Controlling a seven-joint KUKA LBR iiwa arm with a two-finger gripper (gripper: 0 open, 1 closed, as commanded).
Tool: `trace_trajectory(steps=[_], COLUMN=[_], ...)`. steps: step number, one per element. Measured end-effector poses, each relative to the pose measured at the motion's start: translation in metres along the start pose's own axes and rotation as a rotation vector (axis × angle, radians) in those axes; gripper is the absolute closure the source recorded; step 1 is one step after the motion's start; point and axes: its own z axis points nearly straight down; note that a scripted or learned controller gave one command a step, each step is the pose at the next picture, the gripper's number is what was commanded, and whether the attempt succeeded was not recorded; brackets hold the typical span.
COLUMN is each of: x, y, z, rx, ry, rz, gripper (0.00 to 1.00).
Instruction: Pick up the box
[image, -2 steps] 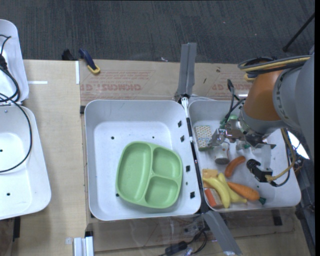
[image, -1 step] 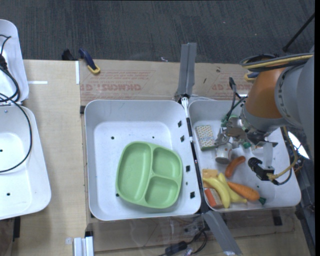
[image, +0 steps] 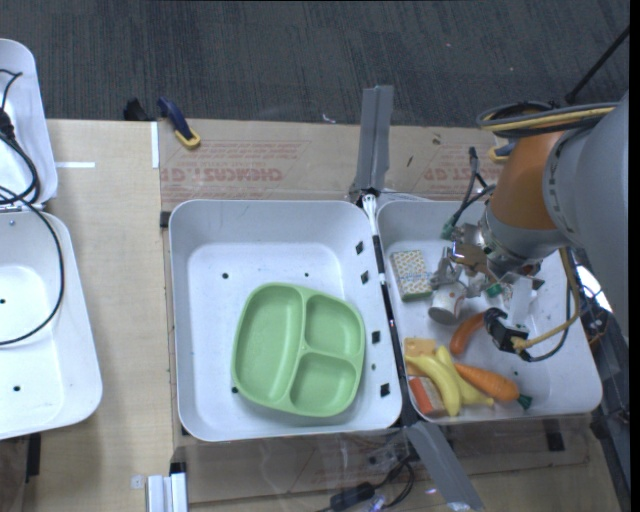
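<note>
The box (image: 410, 272) is small and flat, with a pale dotted face. It lies in the right bin (image: 570, 395), close to that bin's left wall. My gripper (image: 463, 262) hangs over the right bin just to the right of the box, a short gap away from it. The grey arm with its orange band (image: 535, 185) comes in from the upper right. A grey cup-like object (image: 445, 300) sits right below the gripper.
The right bin also holds bananas (image: 440, 372), two carrots (image: 463, 333) (image: 487, 380) and a small red item (image: 420, 397) near its front. A green divided plate (image: 300, 350) lies in the left bin (image: 200, 250). Cables loop beside the wrist.
</note>
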Motion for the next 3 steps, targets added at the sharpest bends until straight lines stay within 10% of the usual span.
trace_trajectory(steps=[1, 2, 3], x=[0.0000, -0.0011, -0.0010], y=[0.0000, -0.0002, -0.0002], z=[0.0000, -0.0084, -0.0084], rx=[0.000, 0.002, 0.002], ry=[0.000, -0.002, -0.002], rz=[-0.001, -0.001, -0.001], gripper=[0.00, 1.00, 0.00])
